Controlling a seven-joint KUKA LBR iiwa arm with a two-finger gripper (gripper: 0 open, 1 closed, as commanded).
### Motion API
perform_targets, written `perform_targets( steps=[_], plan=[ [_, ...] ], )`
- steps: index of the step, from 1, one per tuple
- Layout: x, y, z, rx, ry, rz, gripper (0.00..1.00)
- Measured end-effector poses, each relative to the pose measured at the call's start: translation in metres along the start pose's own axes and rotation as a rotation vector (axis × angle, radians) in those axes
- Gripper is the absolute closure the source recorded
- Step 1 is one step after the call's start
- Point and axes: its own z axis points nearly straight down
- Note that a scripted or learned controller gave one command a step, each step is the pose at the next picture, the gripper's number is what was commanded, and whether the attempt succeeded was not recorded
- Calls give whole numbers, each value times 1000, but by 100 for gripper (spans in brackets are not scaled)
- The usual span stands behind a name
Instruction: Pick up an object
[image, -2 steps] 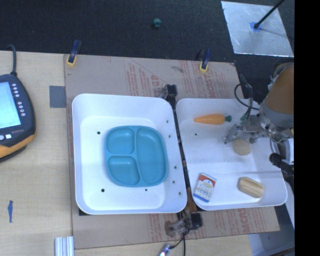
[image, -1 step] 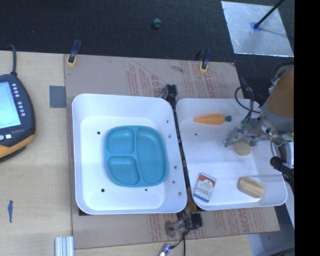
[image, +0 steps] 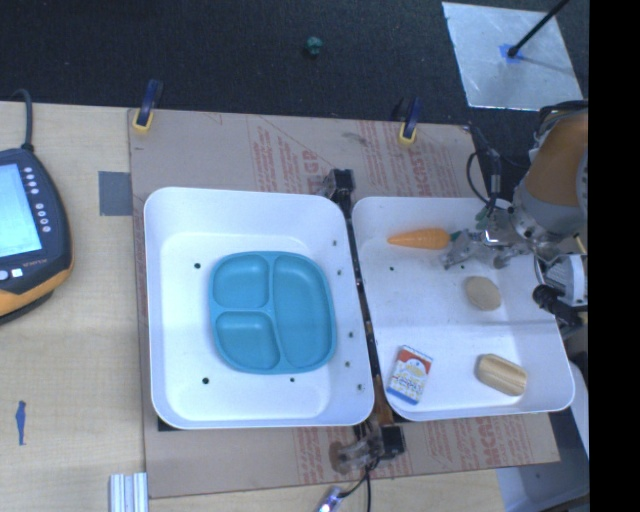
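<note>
I'm at the approach step, gripper (image: 478, 250) low between the carrot (image: 420, 238) and the stone (image: 483, 293), jaws' state unclear; next I must centre over one

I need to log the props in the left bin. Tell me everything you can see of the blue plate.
The blue plate is a light blue, rounded-rectangle tray that looks like matte plastic. Raised ridges split it into three compartments: one tall one on its right side and two smaller ones stacked on the left. It lies flat, turned slightly askew, near the middle of the left white bin, resting on the bin floor. Nothing lies on it or touches it.
</note>
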Motion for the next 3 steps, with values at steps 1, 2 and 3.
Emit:
perform_targets(
  steps=[1, 2, 3],
  plan=[
    [5, -42, 1, 2, -2, -1, 0],
    [-1, 24, 1, 10, 0, -2, 0],
    [10, -30, 1, 2, -1, -1, 0]
  ],
)
